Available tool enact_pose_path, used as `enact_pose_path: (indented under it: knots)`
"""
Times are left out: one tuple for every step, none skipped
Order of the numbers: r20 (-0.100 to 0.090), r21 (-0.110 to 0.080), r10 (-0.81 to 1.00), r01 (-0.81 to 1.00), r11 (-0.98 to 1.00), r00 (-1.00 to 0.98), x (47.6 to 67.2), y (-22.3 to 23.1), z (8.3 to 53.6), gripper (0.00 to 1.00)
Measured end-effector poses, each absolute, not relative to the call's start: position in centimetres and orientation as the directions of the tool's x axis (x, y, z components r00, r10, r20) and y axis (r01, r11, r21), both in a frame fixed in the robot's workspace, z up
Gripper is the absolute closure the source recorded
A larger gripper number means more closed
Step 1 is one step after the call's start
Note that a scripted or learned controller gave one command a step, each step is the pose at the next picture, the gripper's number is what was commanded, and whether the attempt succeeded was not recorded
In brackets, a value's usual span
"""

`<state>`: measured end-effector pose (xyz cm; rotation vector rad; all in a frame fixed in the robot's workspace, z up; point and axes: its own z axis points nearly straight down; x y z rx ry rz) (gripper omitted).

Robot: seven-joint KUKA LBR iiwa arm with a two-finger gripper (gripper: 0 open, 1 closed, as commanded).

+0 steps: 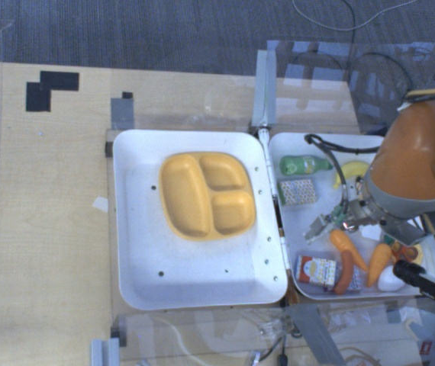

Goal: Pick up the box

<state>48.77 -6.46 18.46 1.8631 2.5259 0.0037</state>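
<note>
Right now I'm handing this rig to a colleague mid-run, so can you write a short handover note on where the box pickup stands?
Gripper: over the right bin, near its middle, with nothing visibly held; whether its fingers are open or shut can't be read.
Box: the small red and white carton lies flat at the right bin's front edge, beside a sausage and apart from the gripper.
Also in that bin: green bottle, speckled sponge, carrots.
Left bin: holds the yellow divided tray.
Done: arm is over the right bin.
Left: reach the box, grasp, lift.
</note>
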Motion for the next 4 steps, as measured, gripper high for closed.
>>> enact_pose_path:
  knots:
    - [0.000,0.003,0.996,0.996,0.093,-0.093,57.7,-4.9,18.5,0.00]
    - [0.000,0.022,1.000,1.000,-0.006,0.006,61.7,-9.4,9.6,0.00]
    - [0.007,-0.034,1.000,0.999,0.005,-0.005,66.2,-14.1,10.2,0.00]
    - [-0.002,0.010,1.000,1.000,0.016,-0.016,67.1,-13.0,22.1,0.00]
